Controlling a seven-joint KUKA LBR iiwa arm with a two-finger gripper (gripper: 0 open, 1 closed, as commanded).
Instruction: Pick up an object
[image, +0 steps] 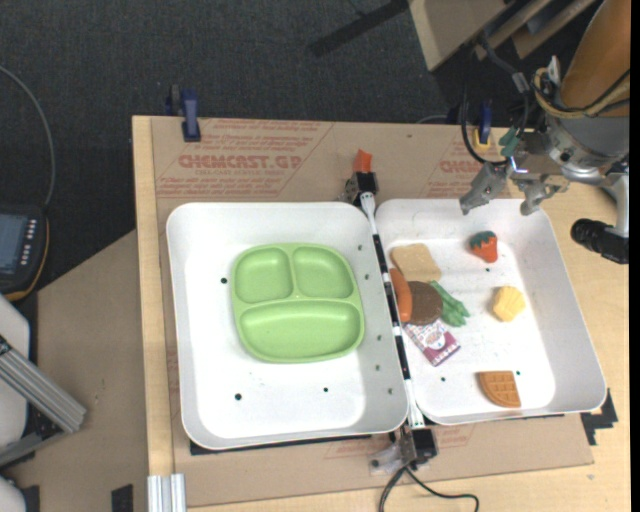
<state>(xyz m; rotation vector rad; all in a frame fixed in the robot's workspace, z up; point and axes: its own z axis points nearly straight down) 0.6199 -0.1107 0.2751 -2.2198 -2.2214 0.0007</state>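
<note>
Brown cardboard (250, 160) printed with red lettering covers a bench, and two shallow white bins sit on it side by side. At the upper right, the grey arm's pincer (505, 196) hangs over the far rim of the right bin (560, 330), its two fingers spread apart with nothing between them. Just below and inside that rim lies a small red strawberry toy (484, 245), the nearest object. Farther down are a yellow piece (508, 303) and a waffle-like piece (499, 388). Along the bin's left side lies a cluster: toast slice (417, 263), brown patty (423, 301), green sprig (452, 306) and a purple packet (436, 343). The left bin (200, 390) holds a green divided plate (297, 301).
</note>
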